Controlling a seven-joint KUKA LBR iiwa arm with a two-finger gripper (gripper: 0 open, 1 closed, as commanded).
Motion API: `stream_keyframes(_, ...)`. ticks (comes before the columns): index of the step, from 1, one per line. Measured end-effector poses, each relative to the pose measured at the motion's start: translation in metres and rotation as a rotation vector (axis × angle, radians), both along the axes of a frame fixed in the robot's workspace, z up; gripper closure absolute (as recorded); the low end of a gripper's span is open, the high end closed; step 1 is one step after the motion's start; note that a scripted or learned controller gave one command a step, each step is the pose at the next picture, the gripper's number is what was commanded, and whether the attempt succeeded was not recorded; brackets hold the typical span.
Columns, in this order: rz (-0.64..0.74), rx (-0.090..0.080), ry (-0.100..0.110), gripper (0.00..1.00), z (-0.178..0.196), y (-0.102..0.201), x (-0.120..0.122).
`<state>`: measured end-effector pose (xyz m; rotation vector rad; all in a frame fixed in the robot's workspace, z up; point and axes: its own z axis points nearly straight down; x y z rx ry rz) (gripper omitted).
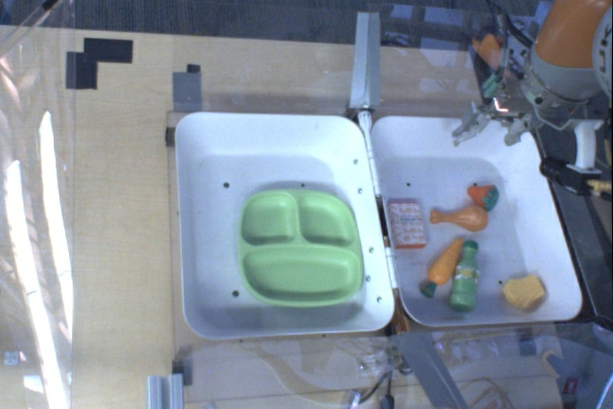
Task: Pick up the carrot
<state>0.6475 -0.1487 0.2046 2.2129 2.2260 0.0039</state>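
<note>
While the arm (575, 24) hangs over the far right corner of the right bin (551, 206), its gripper (490, 127) sits just above the bin's far rim with the two fingers spread apart and nothing between them, so it's open and empty. The carrot (442, 265) is well away from it, down in the near half of that same bin, lying at a slant with its orange body pointing up-right and its dark tip toward the near left. Right beside it, touching or almost touching on the right, is a green bottle (465, 276) lying about parallel. Just beyond those two there's a chicken drumstick (463, 218), and a bit farther right a small orange and green thing (484, 196), can't really tell what it is. A yellow chunk (524, 292) sits in the near right corner, and a small red and white box (406, 222) lies along the bin's left wall. The left bin (201, 206) holds a green divided plate (300, 245).
</note>
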Motion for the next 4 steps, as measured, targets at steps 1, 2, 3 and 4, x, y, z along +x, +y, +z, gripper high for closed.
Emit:
stream_keyframes(1, 0.102, -0.001, -0.001, 0.00, -0.042, -0.003, -0.123)
stream_keyframes(2, 0.141, -0.003, -0.011, 0.00, -0.115, 0.038, -0.143)
stream_keyframes(3, 0.144, -0.003, -0.018, 1.00, -0.104, 0.040, -0.140)
stream_keyframes(4, -0.101, 0.001, -0.002, 1.00, -0.018, 0.096, -0.159)
